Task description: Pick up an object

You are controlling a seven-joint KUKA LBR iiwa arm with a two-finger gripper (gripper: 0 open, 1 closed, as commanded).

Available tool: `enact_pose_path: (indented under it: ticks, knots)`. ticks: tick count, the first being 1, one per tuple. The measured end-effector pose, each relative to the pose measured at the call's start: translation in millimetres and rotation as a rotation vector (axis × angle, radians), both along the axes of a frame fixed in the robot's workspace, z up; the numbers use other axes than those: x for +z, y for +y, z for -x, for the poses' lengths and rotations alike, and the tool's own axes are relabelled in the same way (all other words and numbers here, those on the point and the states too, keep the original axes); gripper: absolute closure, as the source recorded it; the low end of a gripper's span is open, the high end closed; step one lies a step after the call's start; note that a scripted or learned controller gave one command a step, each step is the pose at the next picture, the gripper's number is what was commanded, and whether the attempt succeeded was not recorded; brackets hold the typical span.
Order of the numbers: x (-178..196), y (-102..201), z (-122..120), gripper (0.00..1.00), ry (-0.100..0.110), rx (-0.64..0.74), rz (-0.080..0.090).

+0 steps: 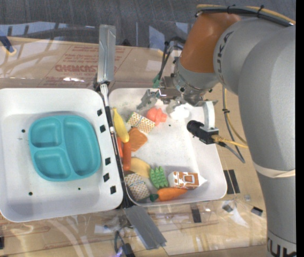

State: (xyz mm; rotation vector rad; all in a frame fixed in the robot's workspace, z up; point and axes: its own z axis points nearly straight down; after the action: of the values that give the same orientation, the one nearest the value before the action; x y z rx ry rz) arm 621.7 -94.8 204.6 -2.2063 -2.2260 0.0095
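Two white bins sit side by side on the bench. Left bin (pixel 12 197) has a teal tray (pixel 64 146) with three compartments lying flat in the middle. Right bin (pixel 208 167) is where all the toy food is, mostly piled along its left wall.

Running from far to near down that wall: a yellow banana (pixel 120 125), a waffle piece (pixel 141 122) just right of it, an orange chunk (pixel 137 139), a pale lump (pixel 140 167), a green piece (pixel 158 176), a checkered ball (pixel 136 185) and a carrot (pixel 171 194) at the near edge. A small carton (pixel 185 180) lies on its side next to the carrot, just beyond it.

The arm (pixel 248 63) comes in from the right and hangs over the far end of the right bin. The gripper (pixel 162 98) is down low there, right above a pinkish-orange toy (pixel 156 115) that's sitting on the bin floor beside the waffle piece. Can't tell how wide the gripper is or whether it's actually got anything, too much metal clutter at that angle. The pink toy looks like it's resting on the bin, not lifted.
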Motion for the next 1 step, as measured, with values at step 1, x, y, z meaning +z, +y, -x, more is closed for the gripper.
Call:
enact_pose_path:
  ticks: [1]
  knots:
    - [-115.5, -21.5, -1.5, 0.0, -0.005, 0.002, 0.001]
